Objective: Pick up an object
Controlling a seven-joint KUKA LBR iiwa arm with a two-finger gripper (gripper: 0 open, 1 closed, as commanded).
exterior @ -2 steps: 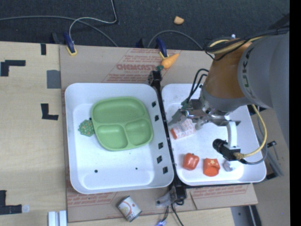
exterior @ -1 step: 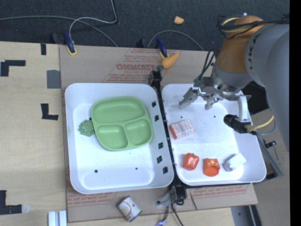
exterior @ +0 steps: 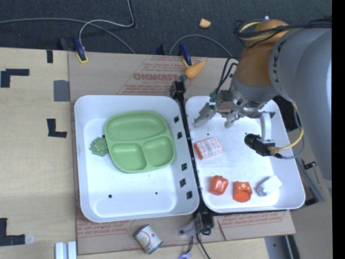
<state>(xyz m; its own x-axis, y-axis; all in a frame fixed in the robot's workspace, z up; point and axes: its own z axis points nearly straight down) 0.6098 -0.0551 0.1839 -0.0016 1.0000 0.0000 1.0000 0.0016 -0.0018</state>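
Observation:
My gripper [exterior: 216, 117] hangs over the back part of the right bin [exterior: 288, 161], its two grey fingers spread open with nothing between them. Just in front of it, below the fingertips, lies a small red-and-white checked packet [exterior: 208, 148]. Near the bin's front edge sit a red pepper-like piece [exterior: 218, 184], an orange-red piece [exterior: 242, 191] and a small grey-white object [exterior: 268, 186]. The left bin [exterior: 86, 161] holds a green divided plate [exterior: 139, 141] with a small green broccoli-like piece [exterior: 98, 146] at its left rim.
The grey arm with its orange band [exterior: 259, 63] fills the upper right over the right bin. A black cable plug [exterior: 259, 143] hangs by the wrist. A carrot-like piece [exterior: 193, 69] lies behind the bins, and a can [exterior: 147, 238] in front.

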